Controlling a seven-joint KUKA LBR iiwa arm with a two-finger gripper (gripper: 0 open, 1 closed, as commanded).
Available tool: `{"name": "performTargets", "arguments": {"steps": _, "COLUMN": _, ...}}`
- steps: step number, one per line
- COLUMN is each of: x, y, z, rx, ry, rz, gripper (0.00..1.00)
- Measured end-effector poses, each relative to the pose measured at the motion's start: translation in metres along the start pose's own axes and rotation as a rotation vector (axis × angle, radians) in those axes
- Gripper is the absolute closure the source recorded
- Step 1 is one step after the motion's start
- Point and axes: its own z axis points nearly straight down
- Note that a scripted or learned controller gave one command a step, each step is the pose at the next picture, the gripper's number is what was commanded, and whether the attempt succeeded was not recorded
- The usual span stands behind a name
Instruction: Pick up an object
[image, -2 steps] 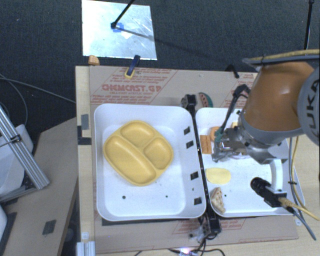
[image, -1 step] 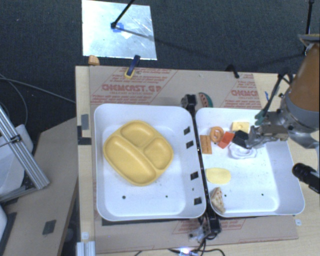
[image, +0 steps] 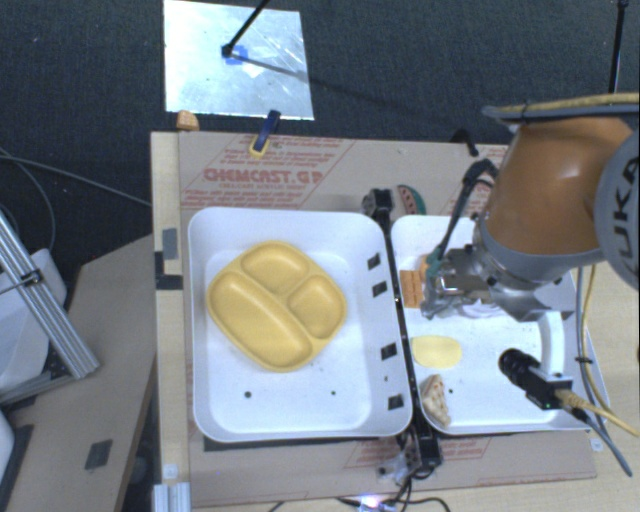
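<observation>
My gripper (image: 441, 293) hangs low over the left part of the right bin (image: 490, 412), under the orange-banded wrist. An orange block (image: 408, 286) lies just to its left against the bin's left wall. A flat yellow disc (image: 437, 351) rests on the bin floor a little in front of the gripper. A beige shell-like piece (image: 435, 398) sits at the front left corner. The wrist hides the back and right of this bin.
The left bin (image: 225, 405) holds a yellow divided plate (image: 277, 304). A black divider with clips (image: 393, 300) runs between the bins. A green-rimmed object (image: 408, 200) lies behind the right bin on the cardboard.
</observation>
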Motion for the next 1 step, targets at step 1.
{"name": "performTargets", "arguments": {"steps": 1, "x": -0.0491, "y": 0.0001, "z": -0.054, "rx": -0.01, "ry": -0.004, "rz": 0.014, "gripper": 1.0}}
